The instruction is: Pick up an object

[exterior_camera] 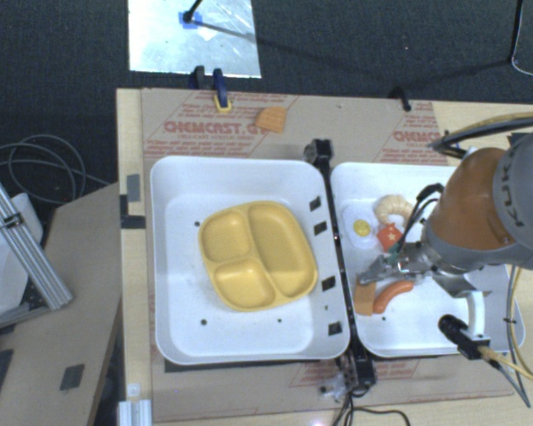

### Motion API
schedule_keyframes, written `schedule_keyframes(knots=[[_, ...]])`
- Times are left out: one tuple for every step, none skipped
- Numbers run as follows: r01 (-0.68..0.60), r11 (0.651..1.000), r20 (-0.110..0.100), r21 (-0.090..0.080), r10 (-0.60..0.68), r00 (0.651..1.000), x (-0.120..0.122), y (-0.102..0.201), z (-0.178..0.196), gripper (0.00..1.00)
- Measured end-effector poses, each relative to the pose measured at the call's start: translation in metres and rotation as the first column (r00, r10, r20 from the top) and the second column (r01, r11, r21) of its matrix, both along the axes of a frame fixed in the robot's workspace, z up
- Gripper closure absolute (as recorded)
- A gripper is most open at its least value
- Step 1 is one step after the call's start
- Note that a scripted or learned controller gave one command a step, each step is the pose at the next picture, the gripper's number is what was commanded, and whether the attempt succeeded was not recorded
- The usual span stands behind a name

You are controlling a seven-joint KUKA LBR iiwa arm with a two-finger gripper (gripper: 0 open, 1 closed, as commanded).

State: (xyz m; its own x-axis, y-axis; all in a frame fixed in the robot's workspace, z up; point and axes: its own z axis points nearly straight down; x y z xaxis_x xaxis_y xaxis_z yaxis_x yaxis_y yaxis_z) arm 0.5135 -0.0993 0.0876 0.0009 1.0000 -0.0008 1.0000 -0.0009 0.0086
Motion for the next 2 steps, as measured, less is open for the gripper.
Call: schedule_keyframes(knots=[[-0.001, 1.0, 0.003, 0.0, 0.001, 1.0, -0.013, -0.005, 0.0, 0.0], [-0.003, 1.0, 0.005, 0.002, 0.003, 1.0, -0.012, -0.004, 0.011, 1.0]])
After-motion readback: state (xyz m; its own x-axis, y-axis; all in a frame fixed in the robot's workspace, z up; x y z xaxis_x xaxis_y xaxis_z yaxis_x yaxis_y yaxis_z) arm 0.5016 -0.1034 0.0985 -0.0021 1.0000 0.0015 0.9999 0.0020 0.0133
